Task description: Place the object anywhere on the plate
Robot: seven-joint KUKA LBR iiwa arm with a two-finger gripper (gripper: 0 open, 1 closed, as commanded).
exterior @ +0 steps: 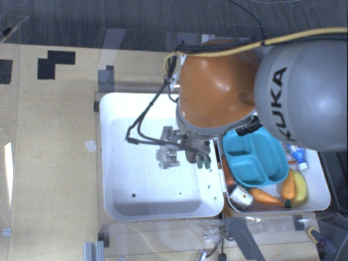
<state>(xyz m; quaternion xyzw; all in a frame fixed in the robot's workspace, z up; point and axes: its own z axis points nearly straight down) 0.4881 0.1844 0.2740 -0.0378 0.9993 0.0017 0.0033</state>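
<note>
A blue divided plate lies tilted in the right bin, partly under the arm. In front of it lie an orange carrot, a yellow banana and a small silvery object. My gripper hangs below the orange wrist band over the right side of the left bin, just left of the divider between the bins and of the plate. Nothing shows clearly in its grasp. The arm's bulk hides the back of the right bin.
A black cable loops from the wrist over the left bin. A small blue, white and red item sits at the plate's right edge. The tan bench spreads to the left of the bins.
</note>
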